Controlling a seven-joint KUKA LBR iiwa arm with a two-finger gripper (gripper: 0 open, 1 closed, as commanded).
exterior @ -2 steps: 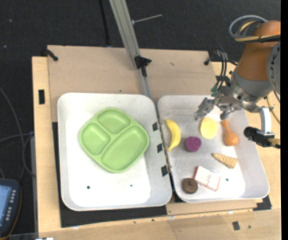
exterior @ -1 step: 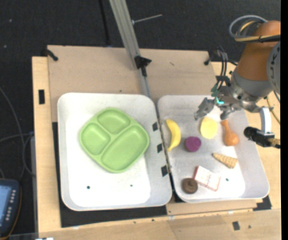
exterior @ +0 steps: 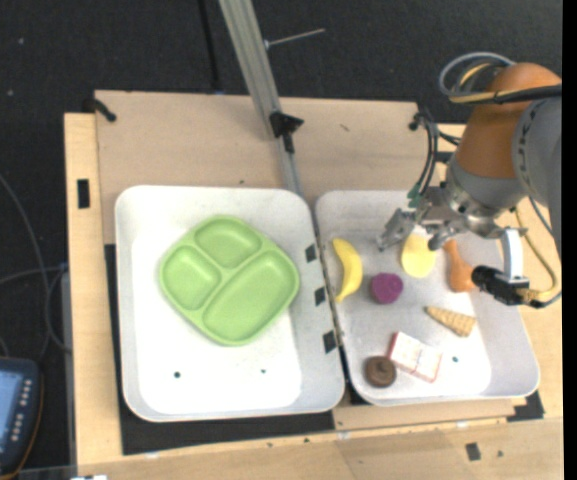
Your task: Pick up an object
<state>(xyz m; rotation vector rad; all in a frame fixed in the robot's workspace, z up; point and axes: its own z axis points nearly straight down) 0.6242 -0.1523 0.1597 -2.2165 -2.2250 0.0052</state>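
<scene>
My gripper [exterior: 415, 234] hangs over the back of the right bin [exterior: 508, 368], open, its two fingers spread apart. A yellow fruit [exterior: 418, 258] lies just below and between the fingertips; nothing is gripped. Around it in the same bin lie a banana [exterior: 347, 268], a purple ball [exterior: 386, 288], an orange carrot [exterior: 457, 268], a waffle cone [exterior: 451, 319], a pink and white box [exterior: 415, 357] and a brown doughnut [exterior: 379, 371].
The left bin [exterior: 148, 368] holds a green divided plate [exterior: 229, 279]. A slanted metal post [exterior: 258, 78] rises behind the bins. The arm's orange band [exterior: 493, 128] and cables sit over the right bin's far right corner.
</scene>
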